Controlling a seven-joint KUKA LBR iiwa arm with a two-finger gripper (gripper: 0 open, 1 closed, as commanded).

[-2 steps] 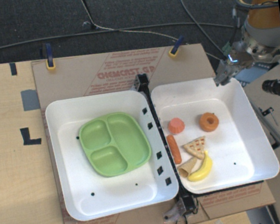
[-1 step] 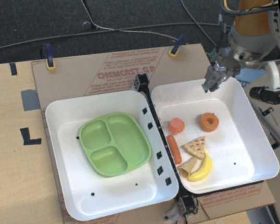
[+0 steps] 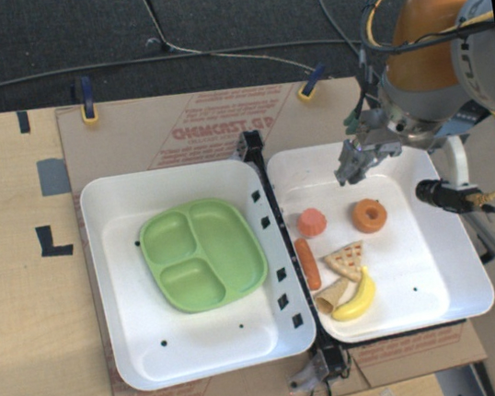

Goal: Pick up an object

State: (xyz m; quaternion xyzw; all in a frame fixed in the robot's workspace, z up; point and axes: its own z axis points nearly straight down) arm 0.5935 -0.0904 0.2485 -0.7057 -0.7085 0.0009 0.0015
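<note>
The right bin holds several toy foods: an orange donut, a pink-red round piece, an orange-red sausage, a tan waffle wedge and a yellow banana. My gripper hangs over the back part of this bin, above and a little left of the donut, apart from all the foods. Nothing shows between its fingers.
The left bin holds a green divided plate. A black divider runs between the two bins. Bare white floor lies at the right bin's front right, and cables cross the dark area behind the bench.
</note>
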